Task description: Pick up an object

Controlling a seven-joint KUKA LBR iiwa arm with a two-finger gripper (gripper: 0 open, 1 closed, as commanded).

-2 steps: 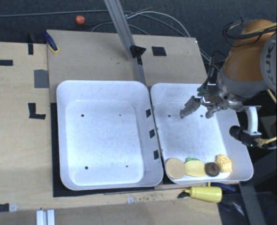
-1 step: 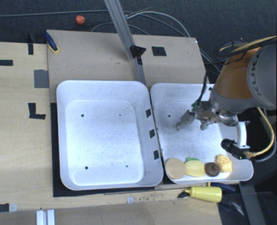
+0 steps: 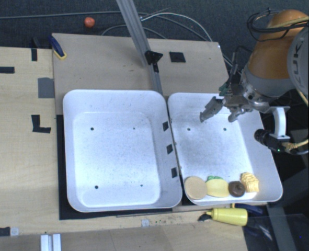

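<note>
My gripper (image 3: 218,114) hangs over the far part of the right bin (image 3: 212,145), fingers spread open with nothing between them. Along the near edge of that bin lie several small objects: a tan round disc (image 3: 195,187), a yellow piece (image 3: 216,188) with a green bit (image 3: 213,179) behind it, a dark brown ring (image 3: 237,189) and a yellow ridged piece (image 3: 249,181). The gripper is well above and behind them, not touching any.
The left bin (image 3: 115,150) sits beside the right one. A yellow and black tool (image 3: 226,215) lies on the bench just in front of the right bin. A slanted metal pole (image 3: 138,33) rises behind the bins. A small orange ball (image 3: 89,21) lies far back.
</note>
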